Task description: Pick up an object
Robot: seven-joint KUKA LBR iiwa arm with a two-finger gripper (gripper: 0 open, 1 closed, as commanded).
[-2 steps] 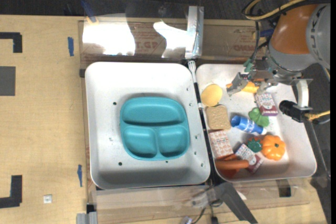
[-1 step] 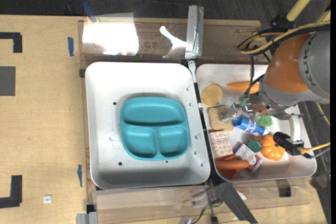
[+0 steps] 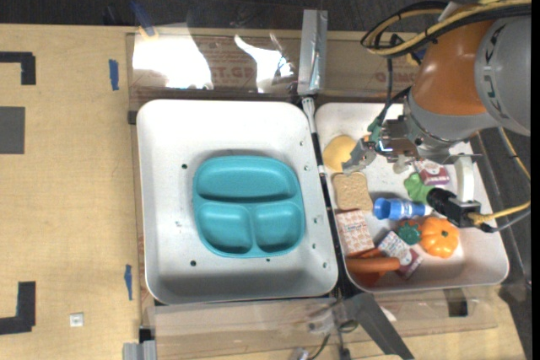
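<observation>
Objects (image 3: 396, 236) lay crowded in the right bin (image 3: 494, 261); none looked lifted yet. Pincer (image 3: 369, 149) hung over a yellow piece (image 3: 338, 152) at far left; its state I couldn't tell.

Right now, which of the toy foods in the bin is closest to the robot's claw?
The round yellow one, at the top left of the right bin. It sits right beside the gripper. The toast, the orange pumpkin and the hot dog lie farther down.
</observation>
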